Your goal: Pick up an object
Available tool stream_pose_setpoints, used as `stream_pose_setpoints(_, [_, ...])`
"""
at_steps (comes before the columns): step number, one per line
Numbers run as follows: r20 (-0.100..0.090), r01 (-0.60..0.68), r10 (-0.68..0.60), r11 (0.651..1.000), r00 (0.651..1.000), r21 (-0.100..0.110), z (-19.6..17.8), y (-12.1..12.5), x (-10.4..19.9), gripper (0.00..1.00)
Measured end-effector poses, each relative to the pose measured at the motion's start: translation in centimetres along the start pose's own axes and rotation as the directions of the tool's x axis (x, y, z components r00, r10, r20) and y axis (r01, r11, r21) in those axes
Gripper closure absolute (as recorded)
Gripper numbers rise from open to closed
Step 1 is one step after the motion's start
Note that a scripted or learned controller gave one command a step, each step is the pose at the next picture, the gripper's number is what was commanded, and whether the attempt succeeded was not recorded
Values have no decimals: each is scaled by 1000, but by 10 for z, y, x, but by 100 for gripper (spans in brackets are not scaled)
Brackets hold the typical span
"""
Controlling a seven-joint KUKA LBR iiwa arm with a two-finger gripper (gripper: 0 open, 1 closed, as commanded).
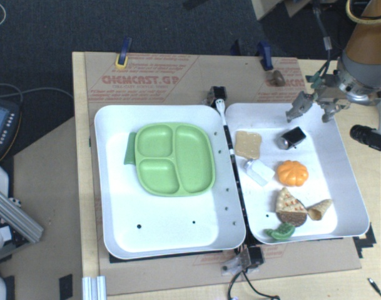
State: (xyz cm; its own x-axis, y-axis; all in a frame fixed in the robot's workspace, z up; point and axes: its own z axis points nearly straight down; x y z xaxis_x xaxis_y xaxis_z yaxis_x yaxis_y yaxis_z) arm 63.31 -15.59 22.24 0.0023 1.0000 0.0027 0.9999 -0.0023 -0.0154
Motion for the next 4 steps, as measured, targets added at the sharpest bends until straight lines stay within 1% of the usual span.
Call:
stream_pose_setpoints(1, [3,2,-2,1000,1000,-15,-9,3,0,0])
stream_pose_setpoints(2, [2,2,-2,1000,1000,-9,41,-5,-6,0])
stream_pose_setpoints(3, [1,3,-3,1000,1000,-10,86,-9,-2,0])
stream_pose_setpoints(4, [1,3,-3,1000,1000,-10,139,-9,-1,0])
